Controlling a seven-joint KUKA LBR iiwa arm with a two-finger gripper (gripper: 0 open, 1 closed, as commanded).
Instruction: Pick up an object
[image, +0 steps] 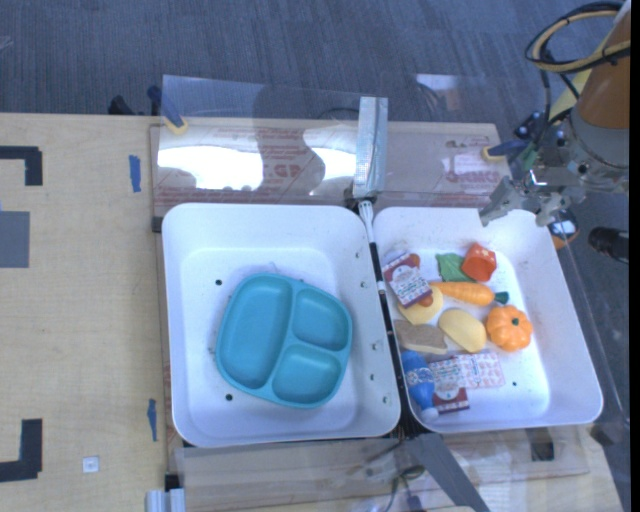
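The right bin (570, 330) holds several toy foods. Among them are a red pepper (480, 262), a green piece (452, 267), a carrot (465, 293), an orange pumpkin (508, 328), a yellow lemon-like piece (462, 330), a bread slice (422, 339) and red-and-white packets (405, 278) (466, 373). My gripper (526, 212) hangs over the bin's far right corner, above and to the right of the red pepper. Its fingers are open and nothing is between them.
The left bin (190, 250) holds a teal divided plate (285, 340). A clear plastic wall (260, 150) with a metal post (370, 145) stands behind both bins. Yellow and black cables (560, 40) loop beside the arm at the top right.
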